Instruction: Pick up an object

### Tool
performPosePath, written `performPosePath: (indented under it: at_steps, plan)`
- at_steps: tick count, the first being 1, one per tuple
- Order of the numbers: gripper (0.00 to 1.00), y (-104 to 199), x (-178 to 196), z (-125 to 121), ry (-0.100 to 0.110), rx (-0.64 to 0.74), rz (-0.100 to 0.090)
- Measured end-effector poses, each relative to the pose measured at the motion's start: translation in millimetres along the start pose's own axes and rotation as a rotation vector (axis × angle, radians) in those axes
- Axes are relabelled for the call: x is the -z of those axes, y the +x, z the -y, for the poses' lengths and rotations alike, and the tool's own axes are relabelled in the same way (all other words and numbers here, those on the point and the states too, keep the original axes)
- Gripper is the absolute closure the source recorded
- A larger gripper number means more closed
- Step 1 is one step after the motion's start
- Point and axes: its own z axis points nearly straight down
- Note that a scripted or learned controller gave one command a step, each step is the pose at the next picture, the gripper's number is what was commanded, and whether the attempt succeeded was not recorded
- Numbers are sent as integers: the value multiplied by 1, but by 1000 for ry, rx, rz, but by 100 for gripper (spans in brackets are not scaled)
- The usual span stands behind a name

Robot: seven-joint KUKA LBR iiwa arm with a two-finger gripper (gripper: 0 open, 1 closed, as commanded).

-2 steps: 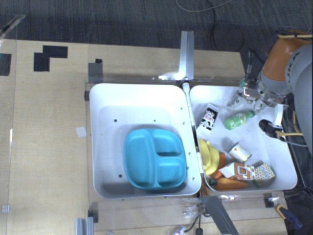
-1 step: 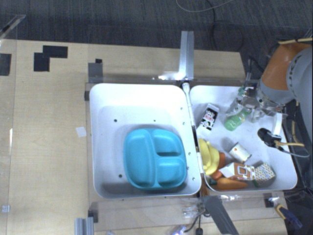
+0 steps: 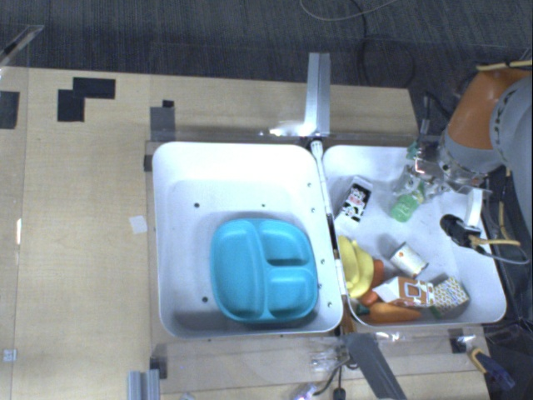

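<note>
The gripper [image 3: 419, 171] hangs over the back of the right bin [image 3: 491, 302], right above a green bottle [image 3: 405, 203] whose long axis slants toward the front-left (whether its fingers pinch anything, I cannot tell).

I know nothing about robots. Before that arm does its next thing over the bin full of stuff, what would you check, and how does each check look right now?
1. Gripper is over the right bin: ok.
2. A target lies close below it: ok, the green bottle sits right under it.
3. Bottle between the fingers: cannot tell, the wrist hides them.
4. Bottle has room around it: ok, the black-and-white carton and small can lie apart from it.
5. Crowded corner avoided: ok, the banana and carrot pile is at the near end.
6. Blue divided tray is out of the way: ok, it sits in the left bin.
</note>
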Motion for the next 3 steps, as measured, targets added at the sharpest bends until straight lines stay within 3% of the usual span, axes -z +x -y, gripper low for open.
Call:
performPosePath:
  at_steps: [1, 2, 3]
  plan:
    - [100, 48, 98, -17, 7, -15, 2]
    - [100, 44, 119, -26, 9, -221, 3]
    - [100, -18, 190, -9, 7, -352, 4]
